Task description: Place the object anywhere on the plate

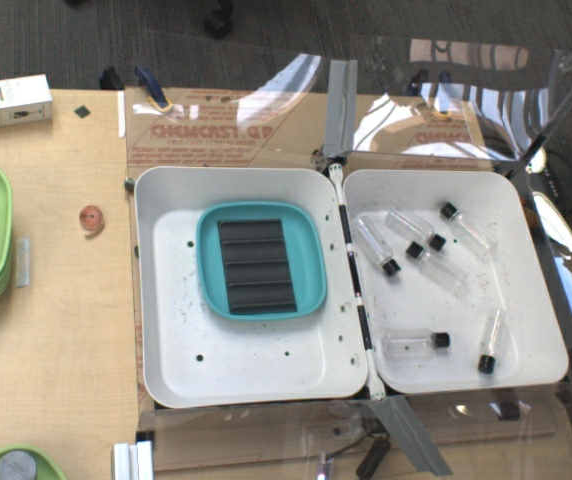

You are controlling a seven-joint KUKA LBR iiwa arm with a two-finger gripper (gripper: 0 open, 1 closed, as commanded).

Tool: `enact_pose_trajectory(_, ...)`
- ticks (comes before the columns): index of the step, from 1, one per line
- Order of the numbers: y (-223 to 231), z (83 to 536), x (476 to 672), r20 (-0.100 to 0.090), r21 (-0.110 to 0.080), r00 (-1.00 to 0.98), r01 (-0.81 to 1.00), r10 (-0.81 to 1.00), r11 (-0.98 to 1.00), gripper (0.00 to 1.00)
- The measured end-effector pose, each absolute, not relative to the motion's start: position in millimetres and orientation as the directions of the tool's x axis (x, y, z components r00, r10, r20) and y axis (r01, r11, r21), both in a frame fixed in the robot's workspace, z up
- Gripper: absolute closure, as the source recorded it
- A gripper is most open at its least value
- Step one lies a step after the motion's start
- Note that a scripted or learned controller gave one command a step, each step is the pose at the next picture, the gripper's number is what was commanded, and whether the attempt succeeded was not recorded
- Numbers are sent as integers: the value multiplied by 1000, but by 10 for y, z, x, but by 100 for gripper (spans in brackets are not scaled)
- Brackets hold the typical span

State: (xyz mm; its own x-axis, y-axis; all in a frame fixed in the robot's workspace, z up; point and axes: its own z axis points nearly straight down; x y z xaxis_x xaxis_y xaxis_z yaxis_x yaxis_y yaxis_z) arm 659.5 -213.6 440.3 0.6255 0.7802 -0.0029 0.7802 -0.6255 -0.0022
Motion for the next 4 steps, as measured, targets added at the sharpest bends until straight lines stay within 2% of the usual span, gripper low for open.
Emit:
enact_pose_trajectory(2,-2165,4379,6516,-6,-5,800,600,600,-800,0)
enact_pose_trajectory(4,-2223,4400,6521,-3,-2,920,392,392,-920,0)
